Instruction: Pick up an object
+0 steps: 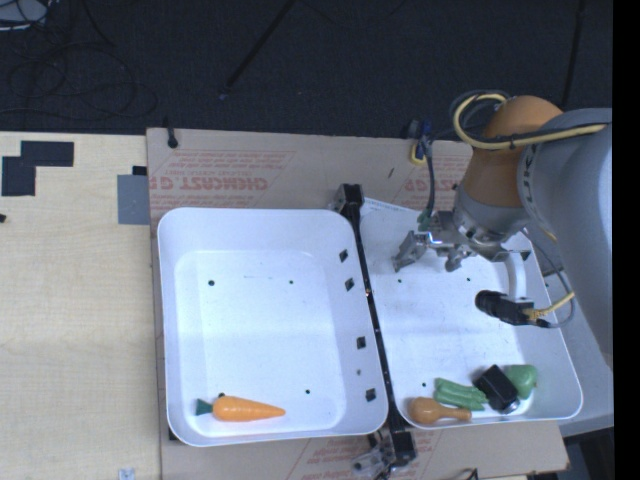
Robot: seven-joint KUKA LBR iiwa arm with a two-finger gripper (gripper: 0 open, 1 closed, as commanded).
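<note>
Carrot (247, 408) first on my feed: it lies on its side in the near-left corner of the left bin (185, 268), orange body with its green end pointing left. Moving right, past the black divider (362, 298) where the two bins meet, I see the right bin (440, 338). Along its near edge sits a cluster: a tan pear-shaped piece (437, 412), a green bean pod (460, 394) just beside it, then a black block (496, 387) resting against a green item (522, 377). Further back, the gripper (432, 251) hangs over the far part of that bin, well apart from the cluster; its fingers are spread and hold nothing. The arm (545, 178) comes in from the right.
</note>
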